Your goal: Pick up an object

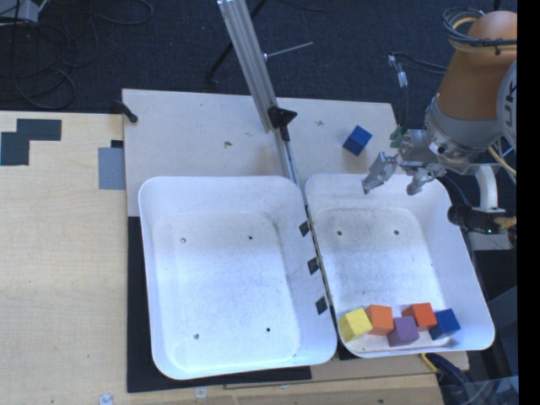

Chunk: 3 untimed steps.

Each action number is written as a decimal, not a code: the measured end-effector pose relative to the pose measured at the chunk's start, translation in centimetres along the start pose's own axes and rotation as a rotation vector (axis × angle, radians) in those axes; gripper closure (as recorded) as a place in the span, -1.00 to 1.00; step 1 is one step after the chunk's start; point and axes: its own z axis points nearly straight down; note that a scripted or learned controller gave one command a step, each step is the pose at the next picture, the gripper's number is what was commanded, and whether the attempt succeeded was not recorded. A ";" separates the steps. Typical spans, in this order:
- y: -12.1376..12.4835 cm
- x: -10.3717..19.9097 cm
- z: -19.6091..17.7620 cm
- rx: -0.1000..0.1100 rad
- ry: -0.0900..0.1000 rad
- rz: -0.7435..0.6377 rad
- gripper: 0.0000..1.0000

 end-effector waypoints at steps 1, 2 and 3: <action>2.6 -3.7 -1.5 -0.005 -0.002 0.001 -1.00; -3.0 -5.1 6.4 0.009 0.001 0.004 -1.00; -4.0 -4.7 7.5 0.003 0.001 0.003 -1.00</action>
